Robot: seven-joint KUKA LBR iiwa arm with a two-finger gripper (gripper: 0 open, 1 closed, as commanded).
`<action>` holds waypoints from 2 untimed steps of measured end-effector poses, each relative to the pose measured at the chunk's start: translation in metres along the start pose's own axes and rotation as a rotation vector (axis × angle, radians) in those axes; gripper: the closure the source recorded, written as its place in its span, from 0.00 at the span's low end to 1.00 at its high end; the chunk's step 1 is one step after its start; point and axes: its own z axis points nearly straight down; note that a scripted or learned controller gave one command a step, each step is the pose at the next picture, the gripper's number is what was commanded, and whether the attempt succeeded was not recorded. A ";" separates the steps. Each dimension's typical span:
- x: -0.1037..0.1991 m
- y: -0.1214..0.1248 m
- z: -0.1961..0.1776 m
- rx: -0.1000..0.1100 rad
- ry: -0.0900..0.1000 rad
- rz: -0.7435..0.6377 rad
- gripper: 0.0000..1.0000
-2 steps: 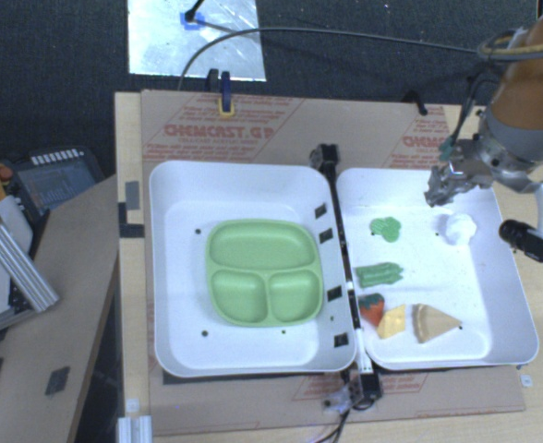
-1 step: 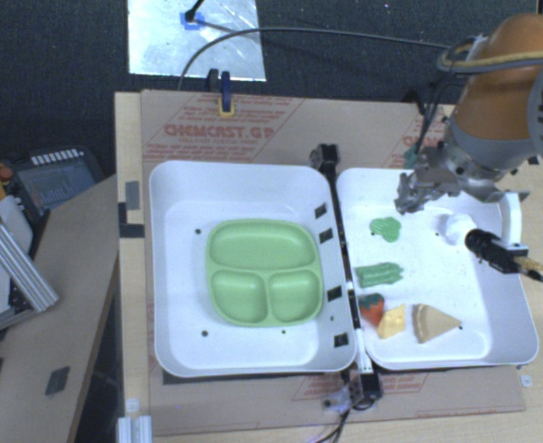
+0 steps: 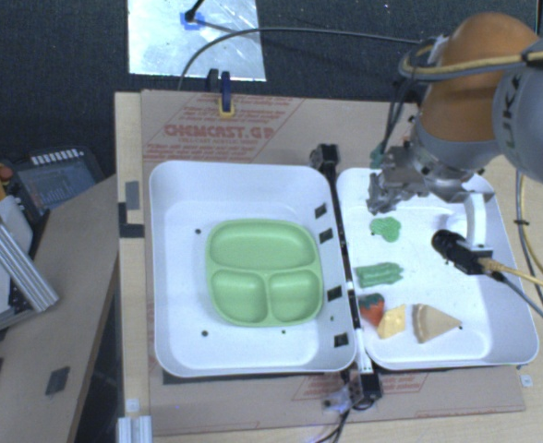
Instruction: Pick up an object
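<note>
The small green piece point(image 3: 386, 228) lies in the upper left part of the right bin point(image 3: 458, 351), near the divider between the two bins. It is a compact, lumpy thing with no marked long axis, so it points no particular way and should take a grip from almost any side.

The hand point(image 3: 380, 201) hangs just above and behind it, at the end of the arm point(image 3: 475, 72) that reaches in from the right. The view does not let one tell whether the hand is open or closed, and nothing can be seen held in it. The step in hand looks like the approach: the hand is lined up near the piece, and the pick is not yet done. The next move probably calls for a short, straight descent over the piece, then a close and a lift.

Below it lies a long green piece point(image 3: 379, 273), its long axis running across the bin from left to right. Nearer the front edge sit a red piece point(image 3: 372, 309), a yellow piece point(image 3: 393, 322) touching it, and a tan wedge point(image 3: 435, 323) just beside those.

The left bin point(image 3: 174, 247) holds a green plate point(image 3: 260, 272) with three compartments. Both bins rest on the worktop point(image 3: 253, 127).
</note>
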 end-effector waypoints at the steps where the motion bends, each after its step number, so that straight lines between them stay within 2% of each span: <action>1: 0.049 -0.010 0.020 0.002 0.000 0.000 1.00; 2: 0.097 -0.022 0.024 0.002 0.000 0.000 1.00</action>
